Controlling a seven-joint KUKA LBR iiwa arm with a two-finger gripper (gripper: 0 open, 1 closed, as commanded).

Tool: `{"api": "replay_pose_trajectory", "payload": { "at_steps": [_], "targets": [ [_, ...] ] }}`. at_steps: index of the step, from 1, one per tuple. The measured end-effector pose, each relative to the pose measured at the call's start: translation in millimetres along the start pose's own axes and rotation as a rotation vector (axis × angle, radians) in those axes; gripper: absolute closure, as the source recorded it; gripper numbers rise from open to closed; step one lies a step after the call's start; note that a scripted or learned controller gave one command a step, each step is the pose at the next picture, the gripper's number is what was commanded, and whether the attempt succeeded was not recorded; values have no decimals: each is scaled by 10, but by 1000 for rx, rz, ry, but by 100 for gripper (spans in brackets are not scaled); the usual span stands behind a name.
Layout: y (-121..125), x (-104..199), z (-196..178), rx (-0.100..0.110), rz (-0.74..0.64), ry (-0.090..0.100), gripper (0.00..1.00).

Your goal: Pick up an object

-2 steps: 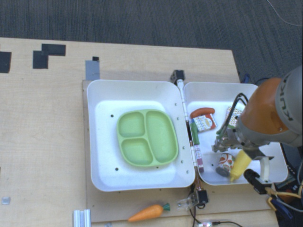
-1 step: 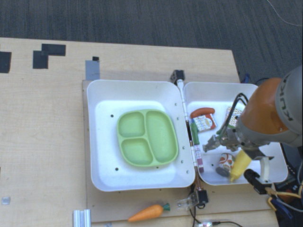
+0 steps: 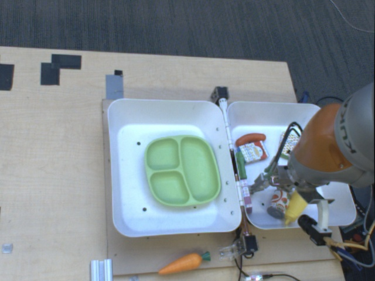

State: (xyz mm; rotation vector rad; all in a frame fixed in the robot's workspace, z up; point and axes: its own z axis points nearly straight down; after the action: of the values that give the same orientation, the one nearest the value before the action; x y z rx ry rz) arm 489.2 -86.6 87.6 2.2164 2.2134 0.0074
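- Reaching in from the right, the grey and orange arm (image 3: 321,146) has its gripper (image 3: 262,181) low inside the right bin (image 3: 266,105), close to the bin's left wall.
- How far the gripper is open, I cannot tell, and nothing can be seen in its hold.
- Candidates to pick: a red sausage-shaped piece (image 3: 251,139) near the bin's far end, with a small printed packet (image 3: 252,152) just beside it.
- A yellow piece (image 3: 295,206) lies at the near end under the wrist.
- Over in the left bin (image 3: 126,174), a green divided plate (image 3: 183,170) lies flat.
- A carrot (image 3: 183,264) lies on the surface (image 3: 53,174) in front of the bins.
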Motion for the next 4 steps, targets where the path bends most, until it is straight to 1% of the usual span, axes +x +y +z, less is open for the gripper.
{"api": "replay_pose_trajectory", "payload": {
  "at_steps": [1,2,3,4],
  "targets": [
    [20,7,-108,-5,-2,0,100],
    [19,8,-108,-5,-2,0,0],
    [35,14,-212,-9,-4,0,100],
    [35,15,-212,-9,-4,0,0]
  ]
}}
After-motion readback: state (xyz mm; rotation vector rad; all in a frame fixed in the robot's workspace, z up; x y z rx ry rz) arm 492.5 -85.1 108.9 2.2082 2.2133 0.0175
